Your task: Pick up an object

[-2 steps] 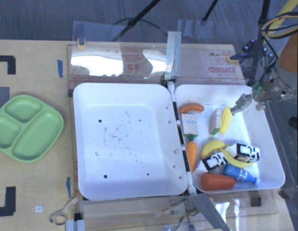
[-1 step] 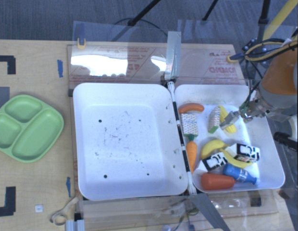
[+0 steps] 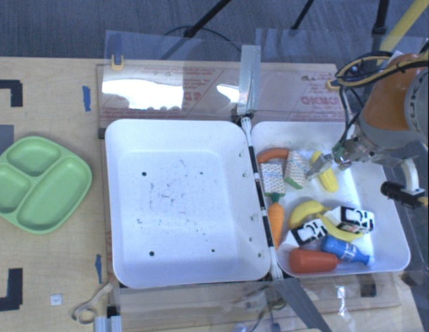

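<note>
Step in hand: while the tool (image 3: 324,164) hangs low over the upper part of the right bin (image 3: 394,216), the work looks to be at the approach stage, with nothing lifted yet.
Tool state: its metal tips sit close over the yellow corn-like piece (image 3: 328,180), but I cannot tell how wide they stand, nor whether anything lies between them.
Task's thing: no single object is named; all candidates lie in the right bin, crowded together.
Nearest candidates: the yellow corn-like piece just under the tool, and the patterned packet (image 3: 295,166) just beside it to the left.
Others in the heap: an orange sausage-like piece (image 3: 272,155) at the top, a checked packet (image 3: 272,178) under it, a carrot (image 3: 276,218) against the divider, a banana (image 3: 306,209), two black-and-white blocks (image 3: 308,231) (image 3: 356,219), a blue bottle (image 3: 346,249) and a red pepper-like piece (image 3: 313,260) at the near edge.
Next move calls for: in my judgement, a straight descent centred on one piece, a firm close, then a lift clear of its neighbours; the crowding makes a slip or a double catch likely.
Arm pose: the arm (image 3: 391,106) enters from the right, its orange band above the wrist, bent down and leftward toward the bin's far corner, cables looped above.
Left bin (image 3: 131,144): bare white floor with faint scuffs.
Worktop (image 3: 48,88): a green divided plate (image 3: 38,183) lies well apart to the left.
</note>
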Controlling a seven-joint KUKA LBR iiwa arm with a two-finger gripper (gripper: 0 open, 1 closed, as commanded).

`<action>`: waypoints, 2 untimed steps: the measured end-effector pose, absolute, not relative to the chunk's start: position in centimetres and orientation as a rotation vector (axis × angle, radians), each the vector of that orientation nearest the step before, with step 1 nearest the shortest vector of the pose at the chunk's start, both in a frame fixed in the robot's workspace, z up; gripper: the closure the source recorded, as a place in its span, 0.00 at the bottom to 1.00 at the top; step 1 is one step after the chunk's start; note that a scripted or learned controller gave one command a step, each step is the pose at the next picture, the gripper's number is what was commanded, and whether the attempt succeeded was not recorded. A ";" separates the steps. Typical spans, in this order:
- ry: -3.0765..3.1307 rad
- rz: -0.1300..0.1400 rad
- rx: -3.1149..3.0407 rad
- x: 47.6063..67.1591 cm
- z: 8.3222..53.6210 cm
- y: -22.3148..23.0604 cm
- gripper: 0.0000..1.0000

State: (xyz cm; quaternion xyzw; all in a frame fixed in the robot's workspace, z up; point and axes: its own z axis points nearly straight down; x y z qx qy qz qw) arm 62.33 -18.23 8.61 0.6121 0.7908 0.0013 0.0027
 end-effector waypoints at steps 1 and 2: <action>2.474 0.009 1.916 62.5 9.8 -18.3 1.00; 2.340 0.002 2.092 58.1 19.5 -18.8 1.00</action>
